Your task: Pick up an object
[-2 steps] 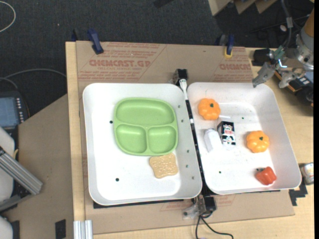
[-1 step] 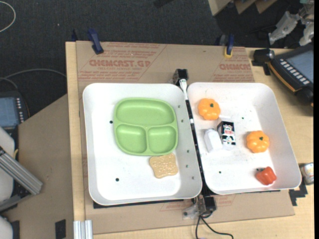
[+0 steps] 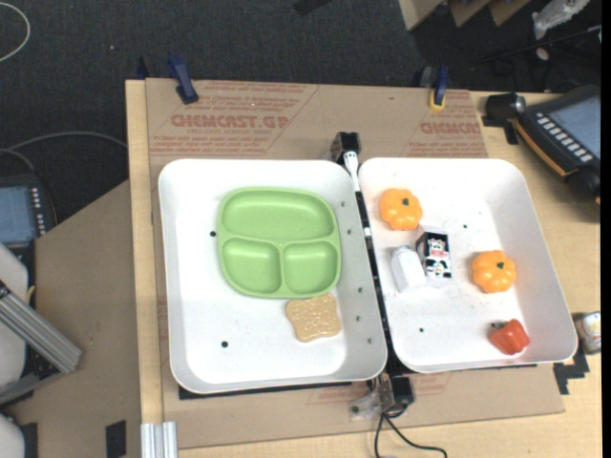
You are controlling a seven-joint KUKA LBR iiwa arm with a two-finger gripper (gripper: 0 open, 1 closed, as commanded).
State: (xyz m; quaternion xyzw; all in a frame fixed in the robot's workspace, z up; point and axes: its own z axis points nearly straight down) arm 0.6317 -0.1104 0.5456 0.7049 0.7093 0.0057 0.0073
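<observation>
1. Plainly, the candidates for picking lie in 2 white bins: the right bin (image 3: 535, 218) holds 5 small things, the left bin (image 3: 181, 256) holds 2.
2. Count, right bin: 2 orange pumpkin-like toys, one far-left (image 3: 400, 208) and one right of centre (image 3: 494, 271); 1 red pepper (image 3: 509, 336) at the near-right corner; 1 cow-patterned carton (image 3: 437, 256); 1 white block (image 3: 408, 269).
3. Count, left bin: 1 green divided plate (image 3: 277, 241) and 1 toast slice (image 3: 314, 318) just beside its near edge.
4. Risk: the carton and white block touch, so a grasp there could catch both or knock one aside.
5. Risk: the round pumpkins may roll off a slightly off-centre pinch.
6. Risk: the red pepper sits close to the bin wall, which could block a finger; the flat toast offers little to grip.
</observation>
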